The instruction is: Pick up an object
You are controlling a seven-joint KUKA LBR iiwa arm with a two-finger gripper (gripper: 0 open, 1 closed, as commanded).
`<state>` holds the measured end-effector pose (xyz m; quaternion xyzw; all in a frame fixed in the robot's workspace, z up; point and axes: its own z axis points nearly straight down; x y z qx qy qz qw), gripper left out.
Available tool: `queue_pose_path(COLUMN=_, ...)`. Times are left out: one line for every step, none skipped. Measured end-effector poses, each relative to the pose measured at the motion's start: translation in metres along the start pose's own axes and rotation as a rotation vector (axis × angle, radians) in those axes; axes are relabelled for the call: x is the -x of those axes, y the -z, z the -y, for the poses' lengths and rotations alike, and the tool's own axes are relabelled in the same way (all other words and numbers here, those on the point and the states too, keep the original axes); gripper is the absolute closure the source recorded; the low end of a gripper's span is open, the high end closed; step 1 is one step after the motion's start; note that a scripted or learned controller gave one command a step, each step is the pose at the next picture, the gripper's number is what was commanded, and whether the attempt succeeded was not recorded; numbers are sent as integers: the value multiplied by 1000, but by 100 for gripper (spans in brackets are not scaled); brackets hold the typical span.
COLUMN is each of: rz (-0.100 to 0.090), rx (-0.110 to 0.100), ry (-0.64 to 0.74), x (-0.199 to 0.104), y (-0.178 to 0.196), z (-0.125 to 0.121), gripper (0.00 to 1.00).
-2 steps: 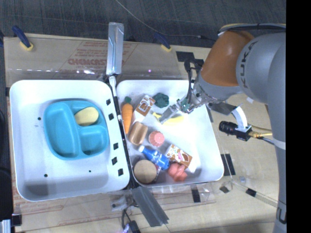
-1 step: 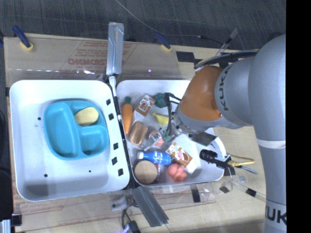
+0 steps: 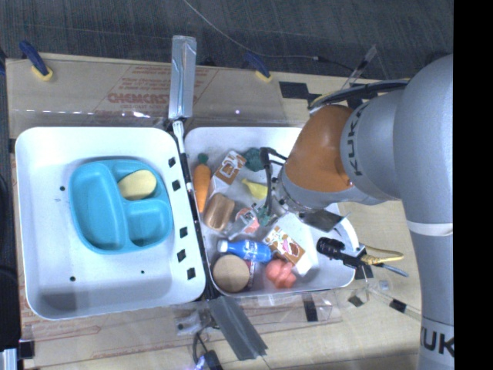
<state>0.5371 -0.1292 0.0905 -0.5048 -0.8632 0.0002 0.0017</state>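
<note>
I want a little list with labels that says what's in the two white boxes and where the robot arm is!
left bin: shallow white bin holding a blue divided plastic tray
on the tray: yellow rounded toy in the upper right compartment
right bin: shallow white bin with a pile of toys
near its left wall: orange toy carrot, brown bread-like toy
front of bin: blue bottle, round tan ball, pink-red lumpy toy
arm: grey arm with orange band, reaching over the right bin
gripper: down among the toys, grasp unclear
</note>
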Motion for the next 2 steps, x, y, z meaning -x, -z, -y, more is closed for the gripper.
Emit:
queue_pose_path(rz=1, rx=1, ry=5, x=1, y=10, z=-1, gripper=100)
queue_pose_path(rz=2, rx=2, ry=-242, x=-49, y=101, z=3, gripper=100)
